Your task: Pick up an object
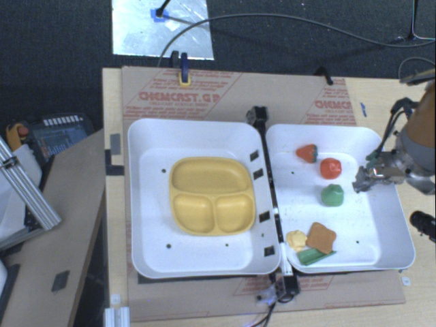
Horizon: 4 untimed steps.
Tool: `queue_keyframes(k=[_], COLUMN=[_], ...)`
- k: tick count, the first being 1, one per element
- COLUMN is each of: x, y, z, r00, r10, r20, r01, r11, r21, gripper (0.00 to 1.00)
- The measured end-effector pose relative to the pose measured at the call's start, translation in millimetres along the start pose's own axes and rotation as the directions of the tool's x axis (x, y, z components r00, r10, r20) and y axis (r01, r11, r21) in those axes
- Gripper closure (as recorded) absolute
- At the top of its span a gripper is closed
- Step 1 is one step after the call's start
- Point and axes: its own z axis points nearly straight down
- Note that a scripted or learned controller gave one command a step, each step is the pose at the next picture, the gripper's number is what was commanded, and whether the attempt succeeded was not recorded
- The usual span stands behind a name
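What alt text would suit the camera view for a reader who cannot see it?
The arm's tool hovers over the right bin, beside a green toy pepper and a red toy tomato. That bin also holds a red-and-green toy vegetable and a cluster of flat toy food pieces. The left bin holds a yellow three-compartment plate.

small round green object [332, 195] in the right bin [392, 251], below a red one [330, 168]
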Motion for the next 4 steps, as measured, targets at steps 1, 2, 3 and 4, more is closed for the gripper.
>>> queue_keyframes(k=[1,2,3,4], x=[-1,50,98,151], y=[2,3,8,-2], z=[-44,-30,-30,-36], r00=[1.000,1.000,1.000,1.000], r10=[-0.001,-0.006,-0.006,-0.007], r20=[-0.001,-0.004,-0.004,-0.005], r01=[0.001,0.006,0.006,0.007], r11=[1.000,1.000,1.000,1.000], r21=[0.001,0.005,0.005,0.006], gripper=[1.00,1.00,1.00,1.00])
